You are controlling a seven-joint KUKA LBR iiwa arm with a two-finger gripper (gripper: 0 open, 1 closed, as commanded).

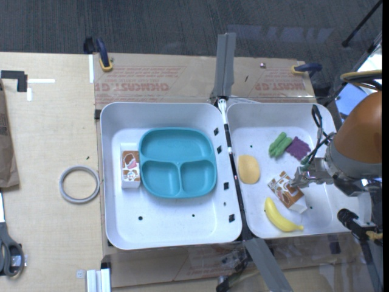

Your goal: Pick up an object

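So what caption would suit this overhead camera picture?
Robot claw poised at a small carton beside a banana in the right bin.

1. Arm (358, 140) enters from the right edge of the camera view, over the right-hand side of the bench.
2. Orange band (363, 129) sits uppermost as a large rounded mass; grey wrist section below it, slanting down and to the left.
3. Gripper (302, 176) at the arm's left end, pointing left and slightly down, low over the bin.
4. Dark cabling loops along the wrist's upper side.
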